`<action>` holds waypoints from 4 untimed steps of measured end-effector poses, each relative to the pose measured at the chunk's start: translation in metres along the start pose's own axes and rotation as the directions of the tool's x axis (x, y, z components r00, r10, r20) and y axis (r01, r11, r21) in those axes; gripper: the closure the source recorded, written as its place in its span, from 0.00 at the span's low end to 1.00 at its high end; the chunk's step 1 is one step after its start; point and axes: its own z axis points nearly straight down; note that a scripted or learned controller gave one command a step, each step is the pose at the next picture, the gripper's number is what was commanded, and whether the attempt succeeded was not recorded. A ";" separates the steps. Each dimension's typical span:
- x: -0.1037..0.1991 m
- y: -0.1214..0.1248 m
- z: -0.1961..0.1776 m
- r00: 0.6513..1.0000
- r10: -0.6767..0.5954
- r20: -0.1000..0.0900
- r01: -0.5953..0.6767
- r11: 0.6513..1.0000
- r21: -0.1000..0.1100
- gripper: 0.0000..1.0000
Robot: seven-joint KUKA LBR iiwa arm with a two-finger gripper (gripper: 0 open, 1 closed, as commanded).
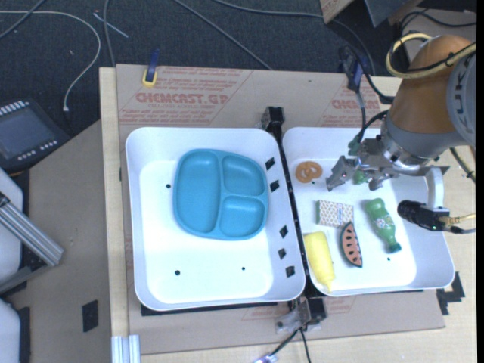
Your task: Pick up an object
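1. The gripper hangs over the upper part of the right bin, its fingers apart with nothing between them.
2. The green bottle lies just below and slightly right of it in the frame, long axis running top to bottom, tilted a little.
3. The patterned square packet sits just below-left; the brown ring lies left.
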 end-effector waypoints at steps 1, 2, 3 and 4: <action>0.000 0.003 -0.007 1.000 -0.002 0.002 0.002 1.000 -0.014 0.00; 0.002 0.005 0.035 1.000 -0.002 0.002 0.002 1.000 -0.010 0.00; -0.002 0.009 0.097 1.000 -0.001 0.001 0.001 1.000 -0.008 0.00; -0.001 0.009 0.097 1.000 -0.001 0.001 0.001 1.000 -0.012 0.00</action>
